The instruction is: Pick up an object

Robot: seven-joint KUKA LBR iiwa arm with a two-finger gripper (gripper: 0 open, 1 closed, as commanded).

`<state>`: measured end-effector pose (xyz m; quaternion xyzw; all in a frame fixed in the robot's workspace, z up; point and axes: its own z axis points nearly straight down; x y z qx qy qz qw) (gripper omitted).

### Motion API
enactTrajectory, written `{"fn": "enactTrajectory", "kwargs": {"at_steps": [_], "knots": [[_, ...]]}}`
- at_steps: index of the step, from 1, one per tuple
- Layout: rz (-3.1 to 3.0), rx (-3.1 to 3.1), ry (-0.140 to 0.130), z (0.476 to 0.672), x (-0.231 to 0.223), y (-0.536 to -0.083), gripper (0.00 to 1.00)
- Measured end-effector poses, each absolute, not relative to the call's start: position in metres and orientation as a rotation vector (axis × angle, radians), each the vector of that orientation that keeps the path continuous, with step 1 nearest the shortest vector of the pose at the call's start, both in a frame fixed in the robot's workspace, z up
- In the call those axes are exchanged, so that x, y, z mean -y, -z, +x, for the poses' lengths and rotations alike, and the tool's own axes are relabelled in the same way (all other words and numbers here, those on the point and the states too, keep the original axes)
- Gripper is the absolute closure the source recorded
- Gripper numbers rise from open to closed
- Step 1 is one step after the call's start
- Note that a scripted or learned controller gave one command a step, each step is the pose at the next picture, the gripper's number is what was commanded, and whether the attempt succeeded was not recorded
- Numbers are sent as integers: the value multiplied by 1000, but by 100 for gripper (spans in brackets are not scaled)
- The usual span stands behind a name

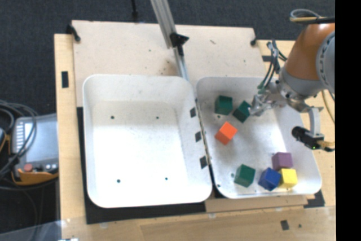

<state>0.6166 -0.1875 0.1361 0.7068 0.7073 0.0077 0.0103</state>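
Across the right bin lie seven blocks: two dark green cubes near its far edge, an orange cube mid-floor, and a green, blue, yellow and purple cluster by the near edge. The gripper sits against the second dark green cube; whether it grasps it I cannot tell. The left bin adjoins.

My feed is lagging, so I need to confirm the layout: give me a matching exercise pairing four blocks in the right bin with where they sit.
Things:
1. orange block
2. yellow block
3. purple block
4. blue block

Places:
A. just above the yellow block
B. mid-bin, apart from the others
C. bottom right corner of the cluster
D. between a green block and the yellow one

Pairs: 1-B, 2-C, 3-A, 4-D
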Motion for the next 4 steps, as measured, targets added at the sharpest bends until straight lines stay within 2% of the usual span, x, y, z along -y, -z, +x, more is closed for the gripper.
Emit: {"fn": "enactTrajectory", "kwargs": {"at_steps": [1,2,4], "knots": [[2212,-2220,-6,620,185,-201,100],[2211,-2221,-6,622,186,-256,100],[2214,-2228,-1,619,94,-249,100]]}}
